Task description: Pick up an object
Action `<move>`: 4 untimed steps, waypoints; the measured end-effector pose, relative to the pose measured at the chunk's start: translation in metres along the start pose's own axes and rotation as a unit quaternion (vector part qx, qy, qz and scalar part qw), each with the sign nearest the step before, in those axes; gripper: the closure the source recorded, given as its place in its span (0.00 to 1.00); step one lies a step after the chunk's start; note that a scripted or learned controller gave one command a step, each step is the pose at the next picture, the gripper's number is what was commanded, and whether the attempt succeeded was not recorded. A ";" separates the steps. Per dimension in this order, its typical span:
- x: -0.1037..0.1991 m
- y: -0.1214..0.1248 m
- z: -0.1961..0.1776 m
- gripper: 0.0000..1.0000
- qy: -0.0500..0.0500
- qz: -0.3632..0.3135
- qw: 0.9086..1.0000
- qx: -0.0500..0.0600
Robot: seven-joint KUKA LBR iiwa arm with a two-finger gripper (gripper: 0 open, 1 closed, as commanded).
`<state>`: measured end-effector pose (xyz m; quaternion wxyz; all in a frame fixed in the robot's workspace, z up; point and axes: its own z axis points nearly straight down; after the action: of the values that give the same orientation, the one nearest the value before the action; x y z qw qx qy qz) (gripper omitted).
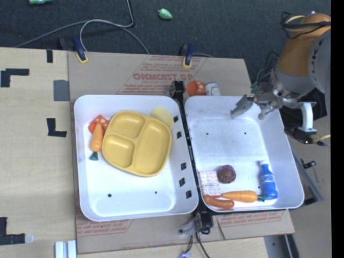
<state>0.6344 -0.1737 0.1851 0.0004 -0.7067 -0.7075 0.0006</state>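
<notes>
Four small things crowd the lower right of the frame inside the right bin: a blue bottle, a carrot, a sausage and a dark round ball. The pincer hangs over that bin's upper edge, its fingers apart and holding nothing, well apart from all of them. The carrot and sausage touch and lie against the bin's wall, so a grab there could strike the rim or nudge both aside. The ball would likely roll.
</notes>
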 end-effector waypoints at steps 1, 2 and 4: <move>-0.045 -0.093 0.054 0.00 0.000 0.001 1.000 0.001; -0.044 -0.138 0.099 0.00 0.000 0.000 1.000 -0.002; -0.033 -0.150 0.026 1.00 0.000 0.000 1.000 -0.001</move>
<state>0.4841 -0.2066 0.1594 0.0000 -0.7067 -0.7075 0.0000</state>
